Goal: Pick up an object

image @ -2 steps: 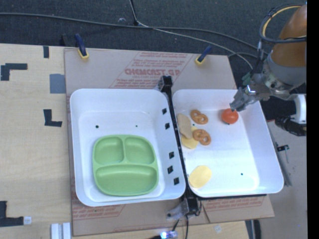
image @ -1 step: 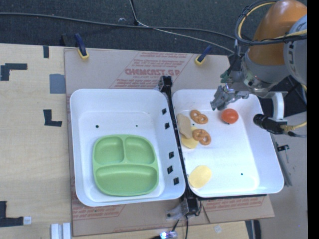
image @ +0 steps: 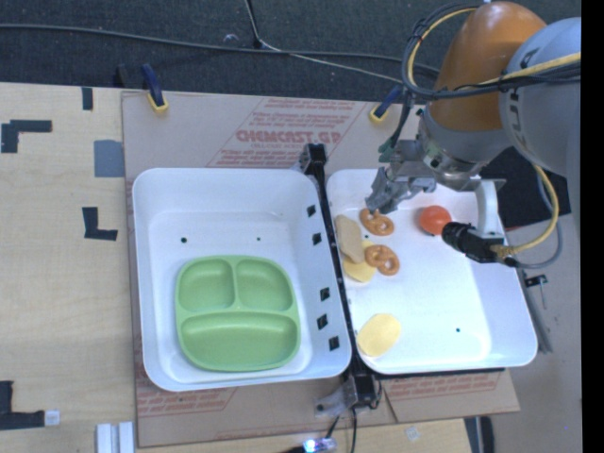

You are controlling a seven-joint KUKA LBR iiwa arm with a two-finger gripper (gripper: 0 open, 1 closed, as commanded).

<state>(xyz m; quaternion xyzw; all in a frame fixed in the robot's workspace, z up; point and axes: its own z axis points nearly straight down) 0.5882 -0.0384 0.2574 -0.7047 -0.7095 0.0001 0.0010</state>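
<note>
- The green sectioned plate [image: 236,321] sits in the left bin [image: 151,206], well to the left of the hand and below it in the view; leave it alone.
- Red "CHEMCAST GP" lettering [image: 288,137] reads on the brown board [image: 189,130] covering the desk, up and left of the hand.
- A pale yellow slice [image: 351,239] and a second pretzel [image: 382,259] lie just below the hand in the right bin [image: 510,338]; a yellow chip [image: 378,333] lies farther below.
- The hand [image: 389,199] hangs just above a pretzel [image: 376,222]; whether it is released or clenched I cannot tell.
- I judge a straight descent centred on that pretzel best, avoiding its neighbours.
- An orange-red ball [image: 433,219] rests just right of the hand.
</note>
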